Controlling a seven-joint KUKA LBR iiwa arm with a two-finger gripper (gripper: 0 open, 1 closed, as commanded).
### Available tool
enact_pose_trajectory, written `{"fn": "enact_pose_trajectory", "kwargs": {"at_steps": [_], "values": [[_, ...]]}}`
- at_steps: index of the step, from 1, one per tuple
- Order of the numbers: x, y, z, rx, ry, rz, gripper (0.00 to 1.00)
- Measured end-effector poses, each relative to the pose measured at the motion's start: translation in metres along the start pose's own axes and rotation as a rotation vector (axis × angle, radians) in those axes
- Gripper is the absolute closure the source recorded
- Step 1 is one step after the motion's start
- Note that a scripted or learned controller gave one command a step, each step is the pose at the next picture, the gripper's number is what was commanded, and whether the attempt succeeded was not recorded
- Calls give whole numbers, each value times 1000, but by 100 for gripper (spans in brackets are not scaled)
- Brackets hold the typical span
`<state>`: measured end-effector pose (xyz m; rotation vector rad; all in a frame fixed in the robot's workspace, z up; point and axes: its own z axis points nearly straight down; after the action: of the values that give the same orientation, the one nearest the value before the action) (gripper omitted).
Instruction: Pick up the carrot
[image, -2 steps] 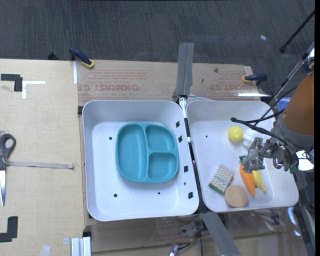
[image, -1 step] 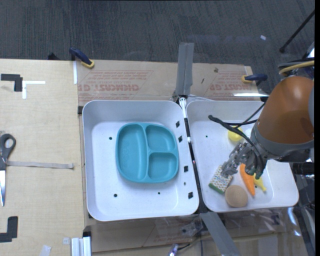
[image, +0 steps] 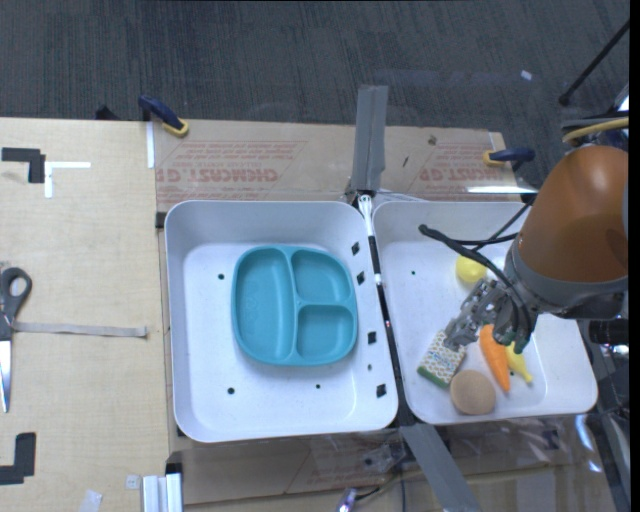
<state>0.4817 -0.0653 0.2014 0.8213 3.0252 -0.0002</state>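
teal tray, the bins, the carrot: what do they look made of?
Teal divided tray: looks like moulded plastic, matte, with rounded one-piece compartments.
Bins, left and right: look like thin white plastic, smooth, with a faint sheen and rounded corners.
Carrot: uniform bright orange and smooth, so probably a plastic toy; real or toy cannot be settled at this size.
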Motion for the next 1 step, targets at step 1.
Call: {"fn": "enact_pose_trajectory", "kwargs": {"at_steps": [1], "values": [[25, 39, 9, 0, 3, -238, 100]]}}
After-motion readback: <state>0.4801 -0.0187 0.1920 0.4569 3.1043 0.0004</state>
